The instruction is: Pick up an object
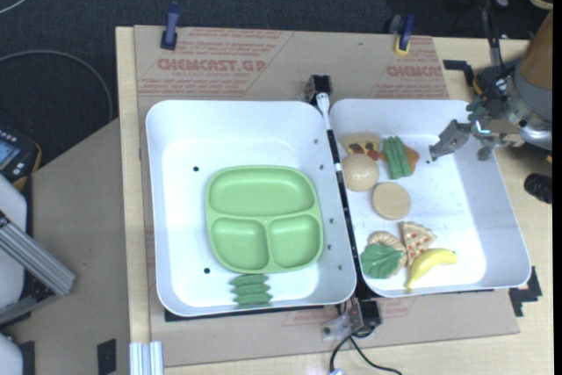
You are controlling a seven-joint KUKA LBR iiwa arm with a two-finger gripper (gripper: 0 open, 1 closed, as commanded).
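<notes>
The right bin [492, 215] holds several toy foods. A green ridged piece [399, 156] lies by a small pizza-like piece [362, 146] near the back. Below them sit a tan bun [359, 172] and a round tan cookie [391, 200]. At the front lie a pizza slice [418, 236], a green leaf [381, 259] and a yellow banana [430, 263]. My gripper [460, 139] hangs over the bin's far right part, fingers spread and open, with nothing between them. It is to the right of the green ridged piece and apart from it.
The left bin [171, 189] holds a green divided tray [263, 218] and a small green ridged piece [250, 289] at its front. Blue clamps [170, 26] hold the cardboard base at the back. The arm's body [536, 101] enters over the right bin's far right edge.
</notes>
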